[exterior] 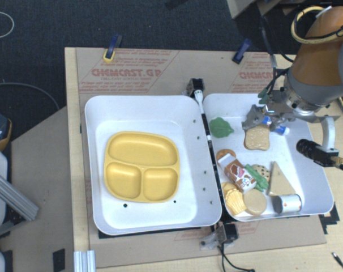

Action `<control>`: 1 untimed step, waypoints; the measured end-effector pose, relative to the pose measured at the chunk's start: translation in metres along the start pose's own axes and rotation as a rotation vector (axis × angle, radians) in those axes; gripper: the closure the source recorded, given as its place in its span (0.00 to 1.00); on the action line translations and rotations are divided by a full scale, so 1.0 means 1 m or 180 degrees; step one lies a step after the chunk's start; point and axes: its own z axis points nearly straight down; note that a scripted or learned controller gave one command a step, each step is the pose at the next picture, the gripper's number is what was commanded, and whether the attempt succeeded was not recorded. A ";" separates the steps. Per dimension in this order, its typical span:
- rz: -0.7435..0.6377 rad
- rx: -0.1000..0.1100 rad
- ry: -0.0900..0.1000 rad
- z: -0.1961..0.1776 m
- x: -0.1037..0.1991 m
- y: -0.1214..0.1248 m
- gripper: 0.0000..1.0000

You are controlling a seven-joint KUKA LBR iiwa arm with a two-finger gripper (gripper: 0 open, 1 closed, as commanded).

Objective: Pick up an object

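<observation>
The gripper hangs over the far part of the right bin, directly above a tan toast-shaped slice; whether it grips anything cannot be told from this angle. The slice is flat, pale brown with a rounded top, lying just nearer than the gripper. The arm enters from the right, its orange band above the grey wrist. A green leaf piece lies left of the slice. The left bin holds a yellow divided plate.

A divided plate lies in the left bin; food items crowd the right bin.
</observation>
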 end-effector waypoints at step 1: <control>0.0011 0.0002 -0.0006 0.005 0.014 -0.003 1.00</control>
